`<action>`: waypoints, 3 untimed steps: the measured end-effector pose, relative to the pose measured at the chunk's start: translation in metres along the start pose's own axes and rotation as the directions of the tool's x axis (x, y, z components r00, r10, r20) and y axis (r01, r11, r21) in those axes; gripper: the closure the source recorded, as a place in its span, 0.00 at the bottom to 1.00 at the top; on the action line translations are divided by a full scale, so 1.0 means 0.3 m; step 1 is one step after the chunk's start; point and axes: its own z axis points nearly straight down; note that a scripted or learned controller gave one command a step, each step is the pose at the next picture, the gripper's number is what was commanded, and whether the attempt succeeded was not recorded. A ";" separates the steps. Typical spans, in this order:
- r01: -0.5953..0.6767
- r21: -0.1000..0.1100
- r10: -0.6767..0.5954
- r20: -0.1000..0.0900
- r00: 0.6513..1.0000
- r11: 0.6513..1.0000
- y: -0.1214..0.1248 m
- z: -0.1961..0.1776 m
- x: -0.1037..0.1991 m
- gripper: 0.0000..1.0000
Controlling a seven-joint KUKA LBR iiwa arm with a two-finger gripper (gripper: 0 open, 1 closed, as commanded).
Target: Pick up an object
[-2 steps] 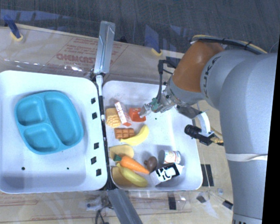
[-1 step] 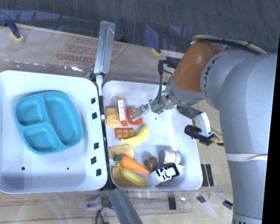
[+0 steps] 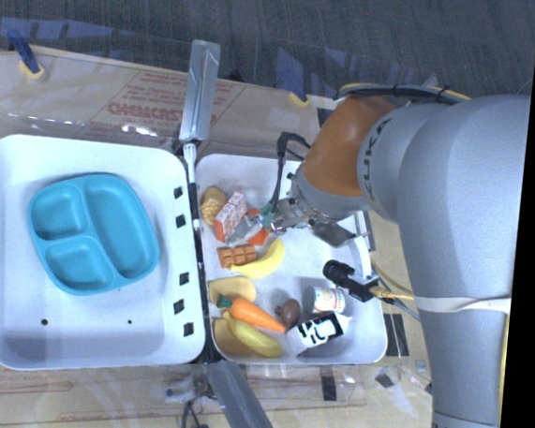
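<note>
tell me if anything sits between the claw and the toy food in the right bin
Nothing visible does. The claw hangs low over the right bin, right at the small packet and the banana. The carrot lies nearer the front, also uncovered.

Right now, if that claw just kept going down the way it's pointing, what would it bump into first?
Probably the small snack packet or the banana beside it in the right bin; the gripper hangs just over them, though depth is unclear.

Claw (image 3: 269, 220) low over toy food (image 3: 246, 244)
</note>
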 end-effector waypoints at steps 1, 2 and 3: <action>0.003 0.001 -0.003 0.001 1.000 1.000 0.001 -0.035 -0.003 1.00; 0.004 0.001 -0.004 0.001 1.000 1.000 0.000 -0.035 -0.003 0.00; -0.117 -0.007 0.117 0.004 0.993 0.993 -0.006 -0.241 0.003 0.00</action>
